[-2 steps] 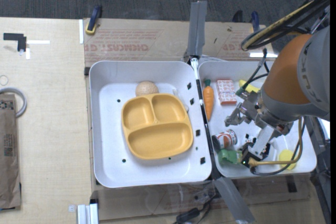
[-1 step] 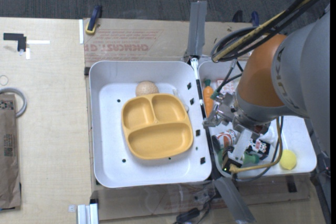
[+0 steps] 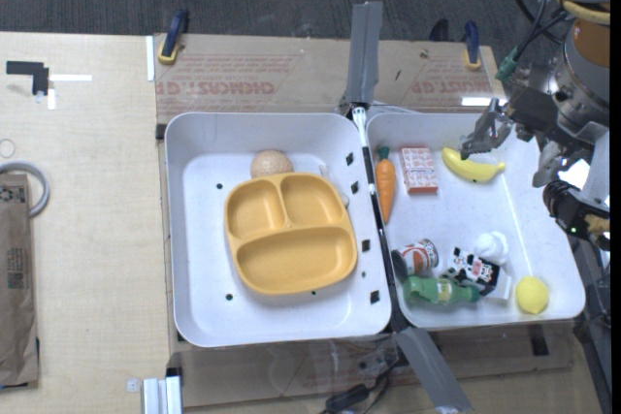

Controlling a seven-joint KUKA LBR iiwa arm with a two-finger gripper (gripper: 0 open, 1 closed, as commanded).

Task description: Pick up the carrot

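Along the left wall of the right bin (image 3: 572, 305) lies the carrot (image 3: 385, 186), its green top pointing to the far side and its tip toward the near side. Just right of it sits a small red-and-white box (image 3: 418, 170), and farther right a banana (image 3: 473, 166). The gripper (image 3: 482, 137) hangs over the far right part of this bin, directly above the banana's far end and well apart from the carrot; nothing is seen between its fingers, and whether they are spread or closed cannot be told. Near the front of the bin are a can (image 3: 420, 258), a green bottle (image 3: 441, 290) and a lemon (image 3: 532, 295). The left bin (image 3: 194, 305) holds a yellow divided plate (image 3: 288, 233).
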